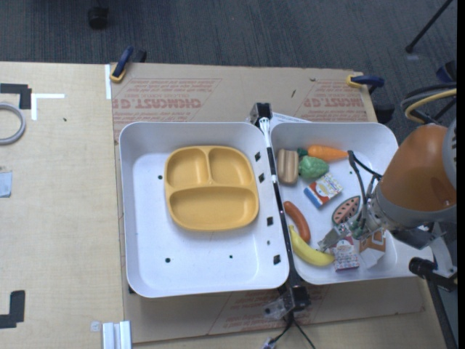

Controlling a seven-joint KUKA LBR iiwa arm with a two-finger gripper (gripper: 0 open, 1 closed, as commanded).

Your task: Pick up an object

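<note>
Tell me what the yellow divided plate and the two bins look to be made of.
Yellow divided plate: likely moulded plastic, matte, uniform colour with rounded compartment ridges. Left bin and right bin: apparently thin formed plastic, smooth white with a slight sheen and rounded corners.

Bright, even overhead light; the 2 shallow white plastic bins (138,217) glare slightly, shadows stay soft, and focus is a little soft throughout.

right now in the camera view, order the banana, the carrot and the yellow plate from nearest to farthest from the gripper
Measured from the gripper, low in the right bin:
1. Banana, just to the view's left of it, same bin's front.
2. Carrot, at that bin's far end.
3. Yellow plate, across the divider in the left bin.
</note>
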